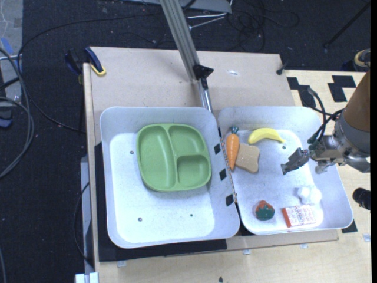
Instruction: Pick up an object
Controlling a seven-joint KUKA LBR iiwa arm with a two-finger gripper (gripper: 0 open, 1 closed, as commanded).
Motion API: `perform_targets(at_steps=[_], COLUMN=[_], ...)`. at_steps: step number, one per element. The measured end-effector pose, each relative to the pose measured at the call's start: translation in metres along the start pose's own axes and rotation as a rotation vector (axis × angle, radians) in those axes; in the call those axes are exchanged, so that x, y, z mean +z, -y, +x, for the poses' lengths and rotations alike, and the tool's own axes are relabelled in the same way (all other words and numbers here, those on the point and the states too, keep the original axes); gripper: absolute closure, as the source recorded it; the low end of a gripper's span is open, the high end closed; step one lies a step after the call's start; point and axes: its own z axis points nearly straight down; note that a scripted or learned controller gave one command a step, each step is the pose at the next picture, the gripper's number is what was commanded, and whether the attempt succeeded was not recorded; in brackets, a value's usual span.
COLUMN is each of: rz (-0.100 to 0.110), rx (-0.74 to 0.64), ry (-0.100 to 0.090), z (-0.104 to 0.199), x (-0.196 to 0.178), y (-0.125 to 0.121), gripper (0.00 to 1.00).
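Left bin (118, 217) at centre-left holds a green divided plate (174, 157); right bin (339, 208) holds, from its left edge, a carrot (232, 148) touching a bread slice (247, 158), a banana (265, 135) above them, a red-green round toy (264, 210) low down, then a red-white packet (301, 216) with a white lump (308, 194) just above it. The gripper (293, 162) hangs at right-centre over bare bin floor between bread and lump, jaws too dark and small to tell how far open, nothing visibly held.

Dark floor (47, 46) w/ cables (41, 108)
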Motion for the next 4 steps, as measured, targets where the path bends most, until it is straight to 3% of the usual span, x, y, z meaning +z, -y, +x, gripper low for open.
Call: perform_targets(at_steps=[2, 3, 4], rz=[0.002, -0.004, -0.010], rx=[0.002, 0.002, -0.002], ry=[-0.001, 0.001, 0.003], z=[0.004, 0.004, 0.002], x=[0.122, 0.109, 0.046], y=[0.001, 0.000, 0.002], gripper=[0.00, 1.00, 1.00])
